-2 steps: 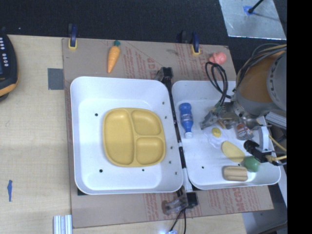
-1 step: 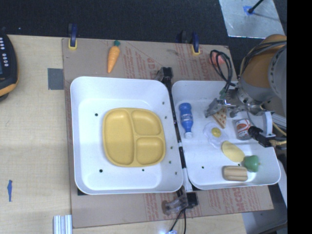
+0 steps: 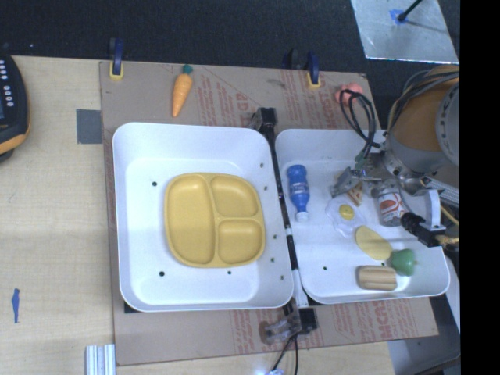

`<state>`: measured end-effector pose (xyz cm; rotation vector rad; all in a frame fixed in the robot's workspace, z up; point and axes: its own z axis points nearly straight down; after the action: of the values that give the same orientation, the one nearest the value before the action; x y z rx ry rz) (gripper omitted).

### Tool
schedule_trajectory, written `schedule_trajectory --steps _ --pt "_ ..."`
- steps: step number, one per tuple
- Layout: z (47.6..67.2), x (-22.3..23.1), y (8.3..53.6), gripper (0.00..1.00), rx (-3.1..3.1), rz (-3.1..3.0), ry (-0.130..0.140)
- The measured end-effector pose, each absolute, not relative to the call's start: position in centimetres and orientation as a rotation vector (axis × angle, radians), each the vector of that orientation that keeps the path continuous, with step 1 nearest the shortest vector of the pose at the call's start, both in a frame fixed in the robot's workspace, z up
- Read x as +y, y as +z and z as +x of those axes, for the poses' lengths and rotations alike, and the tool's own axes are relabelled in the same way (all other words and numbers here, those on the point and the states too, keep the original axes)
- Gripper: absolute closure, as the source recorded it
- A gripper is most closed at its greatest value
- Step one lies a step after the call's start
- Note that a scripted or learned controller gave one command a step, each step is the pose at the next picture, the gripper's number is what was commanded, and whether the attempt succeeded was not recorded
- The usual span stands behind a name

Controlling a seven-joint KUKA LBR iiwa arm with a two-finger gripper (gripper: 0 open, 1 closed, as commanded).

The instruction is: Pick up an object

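Tabletop (image 3: 55, 233): nearest me at the lower edge of the frame; I see pale wood under a brown cardboard sheet (image 3: 234, 92) pinned by clamps at its upper edge, I judge to stop the bins sliding.
Left bin (image 3: 133, 287): lower centre; it carries a yellow divided plate (image 3: 213, 219) lying flat in its middle, apart from the walls.
Right bin (image 3: 312, 283): lower right, its wall touching the left bin's; it holds all the loose candidates for the pick.
Tan block (image 3: 376, 277): closest item in the right bin, lying on its side near the lower wall.
Green ball (image 3: 404, 262): just beside the block's right end.
Yellow oval piece (image 3: 373, 243): just above the block, lying at a slant.
Blue bottle (image 3: 297, 189): on its side at the bin's left wall, cap toward the lower edge, well apart from the rest.
Small can (image 3: 389, 206): red-and-white label, directly beside the tool.
Tool (image 3: 353, 184): mid right, down inside the right bin above a small yellow piece (image 3: 345, 211); I cannot tell its state, and I see nothing between its tips.
Arm (image 3: 426, 123): enters from the right edge, cables looped at the wrist.
Toy carrot (image 3: 181, 92): upper left on the cardboard, outside both bins, so I judge it out of play.
Pendant (image 3: 11, 104): far left edge.
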<state>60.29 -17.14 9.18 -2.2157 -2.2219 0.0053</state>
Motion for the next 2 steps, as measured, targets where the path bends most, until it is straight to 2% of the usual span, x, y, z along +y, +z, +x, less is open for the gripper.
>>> schedule_trajectory --steps 1,2 --pt "58.3 -17.1 9.2 0.00 -2.222 -2.215 0.006" --pt "60.8 -15.5 9.2 0.00 -2.229 -2.215 0.000"
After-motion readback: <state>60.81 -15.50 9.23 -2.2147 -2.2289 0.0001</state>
